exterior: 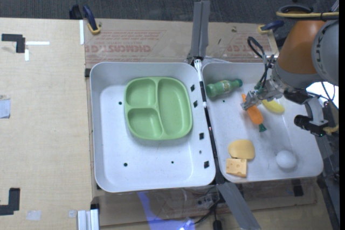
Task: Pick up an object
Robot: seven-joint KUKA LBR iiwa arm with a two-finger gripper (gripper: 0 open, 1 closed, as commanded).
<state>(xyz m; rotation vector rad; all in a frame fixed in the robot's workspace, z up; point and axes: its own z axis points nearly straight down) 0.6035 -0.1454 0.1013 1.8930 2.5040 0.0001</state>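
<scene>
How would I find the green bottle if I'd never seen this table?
Look in the right white bin, the one holding the small toys. Go to its far-left corner, next to the divider between the two bins. The green bottle lies there on its side, the only green thing in that bin, away from the carrot and the yellow pieces.
</scene>
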